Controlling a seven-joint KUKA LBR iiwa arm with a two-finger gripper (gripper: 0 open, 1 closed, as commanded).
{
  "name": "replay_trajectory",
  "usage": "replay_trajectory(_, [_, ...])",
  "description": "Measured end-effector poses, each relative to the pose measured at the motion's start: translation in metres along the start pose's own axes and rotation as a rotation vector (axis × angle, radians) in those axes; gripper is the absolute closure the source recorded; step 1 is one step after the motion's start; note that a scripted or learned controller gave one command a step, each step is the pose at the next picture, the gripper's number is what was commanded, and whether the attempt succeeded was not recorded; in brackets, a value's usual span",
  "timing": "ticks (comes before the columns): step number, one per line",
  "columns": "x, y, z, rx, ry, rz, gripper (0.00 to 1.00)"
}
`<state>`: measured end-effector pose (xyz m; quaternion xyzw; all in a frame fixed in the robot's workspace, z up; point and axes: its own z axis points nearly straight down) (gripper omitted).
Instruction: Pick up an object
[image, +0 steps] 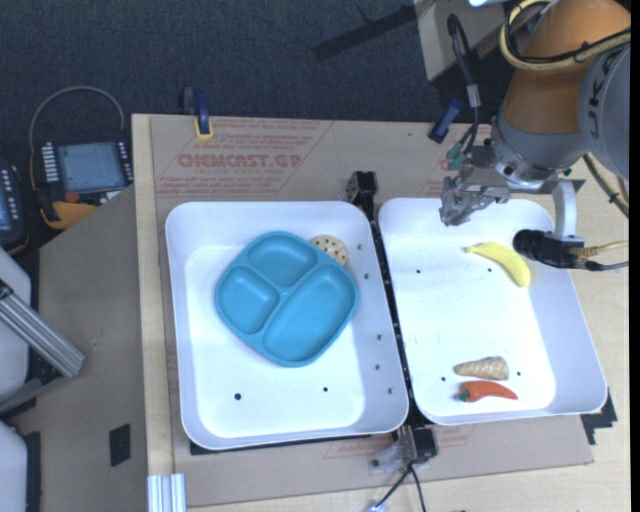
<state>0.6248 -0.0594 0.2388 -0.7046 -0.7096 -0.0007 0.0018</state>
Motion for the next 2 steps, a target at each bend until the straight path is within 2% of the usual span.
replay_trajectory(1, [0.063, 0.000, 0.007, 0.001, 0.000, 0.000, 1.00])
replay_trajectory(2, [0.107, -0.003, 0.011, 0.002, -0.001, 0.002, 1.00])
